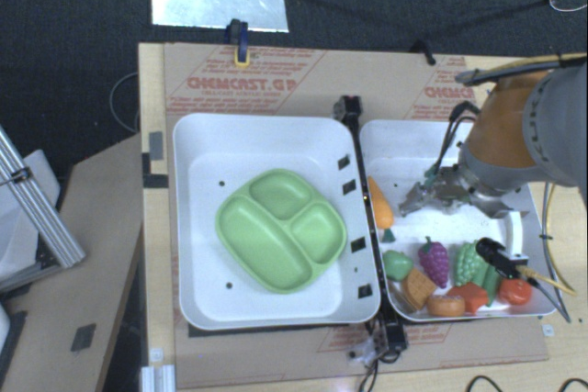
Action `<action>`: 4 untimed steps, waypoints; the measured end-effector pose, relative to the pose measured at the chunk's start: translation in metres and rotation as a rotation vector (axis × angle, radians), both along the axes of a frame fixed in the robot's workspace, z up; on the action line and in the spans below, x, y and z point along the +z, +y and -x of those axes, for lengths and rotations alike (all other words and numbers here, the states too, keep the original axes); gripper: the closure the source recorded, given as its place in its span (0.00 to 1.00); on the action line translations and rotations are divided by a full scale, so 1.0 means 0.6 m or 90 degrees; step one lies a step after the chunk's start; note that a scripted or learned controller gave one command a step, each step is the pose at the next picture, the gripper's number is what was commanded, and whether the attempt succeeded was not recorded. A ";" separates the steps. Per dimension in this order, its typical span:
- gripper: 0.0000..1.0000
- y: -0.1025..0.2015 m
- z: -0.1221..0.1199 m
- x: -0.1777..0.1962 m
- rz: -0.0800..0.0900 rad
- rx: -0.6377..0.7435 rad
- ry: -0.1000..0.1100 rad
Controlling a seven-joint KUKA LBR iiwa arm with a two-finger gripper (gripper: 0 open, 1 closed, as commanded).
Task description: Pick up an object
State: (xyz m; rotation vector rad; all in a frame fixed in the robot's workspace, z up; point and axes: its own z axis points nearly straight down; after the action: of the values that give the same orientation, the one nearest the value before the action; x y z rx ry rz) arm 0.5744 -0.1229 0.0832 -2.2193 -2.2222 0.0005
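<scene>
A row of toy food (455, 280) lies along the right bin's (404, 147) near edge. The arm (533, 128) hangs over it, gripper (441, 196) low above bare floor; its grip cannot be told. A green plate (280, 229) sits in the left bin (211, 151).

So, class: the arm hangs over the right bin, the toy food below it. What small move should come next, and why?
Probably lower the tool toward the purple grapes: it hangs above the right bin, holding nothing visible, and the grapes lie near, with some space around them.
</scene>
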 end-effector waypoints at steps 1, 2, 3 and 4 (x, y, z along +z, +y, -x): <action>1.00 -0.001 -0.002 0.020 0.000 0.000 -0.002; 1.00 0.001 0.008 0.098 0.001 0.000 -0.004; 1.00 0.008 0.008 0.204 0.001 0.002 -0.006; 1.00 0.008 0.006 0.238 0.001 0.002 -0.003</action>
State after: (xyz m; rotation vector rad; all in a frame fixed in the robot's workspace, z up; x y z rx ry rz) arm 0.5707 -0.1180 0.2258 -2.2185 -2.2288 -0.0039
